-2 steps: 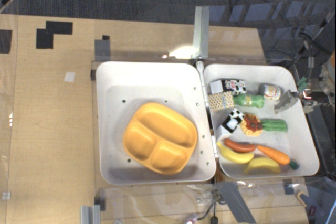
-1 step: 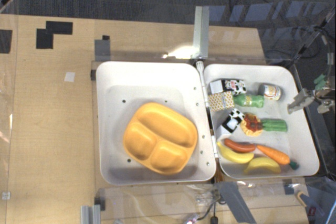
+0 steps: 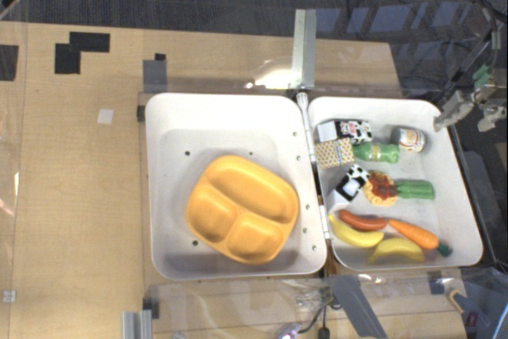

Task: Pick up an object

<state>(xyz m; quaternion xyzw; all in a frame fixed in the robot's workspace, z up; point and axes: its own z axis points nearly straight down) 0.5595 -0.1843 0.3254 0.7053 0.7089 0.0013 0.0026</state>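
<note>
Arm (image 3: 484, 67): reaching in beyond the right bin's (image 3: 460, 194) far right corner, hanging outside its rim.
Fingers: I cannot tell how they are standing, nor anything between them.
Objects: lying in the right bin, carrot (image 3: 414, 234) and bananas (image 3: 373, 244) at its near edge, can (image 3: 410, 140) and green bottle (image 3: 376, 152) farther back.
Left bin (image 3: 159, 171): sitting beside the right bin, carrying a yellow tray (image 3: 242, 208).

A glossy yellow three-compartment plastic tray (image 3: 242, 207) lies in the plain white left bin (image 3: 159, 171); the white right bin (image 3: 460, 202) holds a black-and-white cow-patterned carton (image 3: 354, 129), a green plastic bottle (image 3: 375, 152), an orange toy carrot (image 3: 413, 233), two yellow toy bananas (image 3: 355, 234) and a red toy sausage (image 3: 363, 220).
</note>
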